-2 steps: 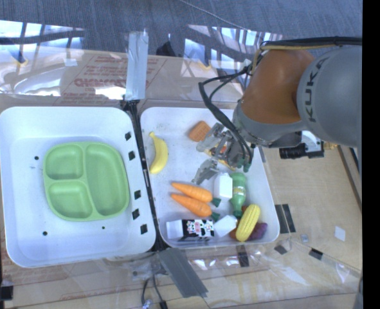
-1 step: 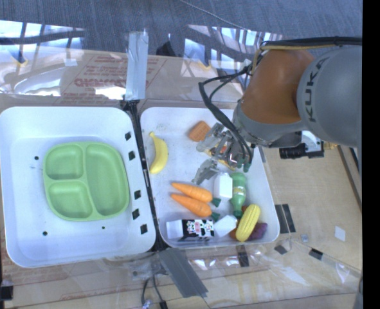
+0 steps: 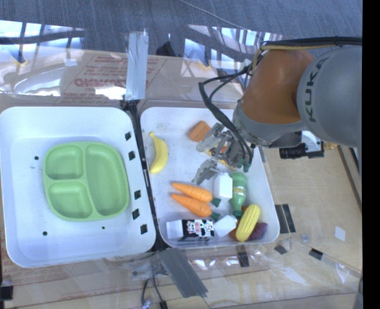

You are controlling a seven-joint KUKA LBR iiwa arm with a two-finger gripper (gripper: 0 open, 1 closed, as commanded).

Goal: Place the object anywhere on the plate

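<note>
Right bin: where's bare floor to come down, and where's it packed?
Bare floor lies between the banana and the gripper, and above the banana to the orange piece. Packed along the near end: two carrots, carton, corn.

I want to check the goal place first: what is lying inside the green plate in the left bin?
The green plate shows three bare compartments; I see nothing lying in them. The bin floor under the plate is covered, so that stays unknown.

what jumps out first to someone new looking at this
The green plate sits alone in the left bin. The right bin is crowded with toy food: a banana, two carrots and corn. The grey and orange arm reaches in from the right, its gripper above that pile.
</note>
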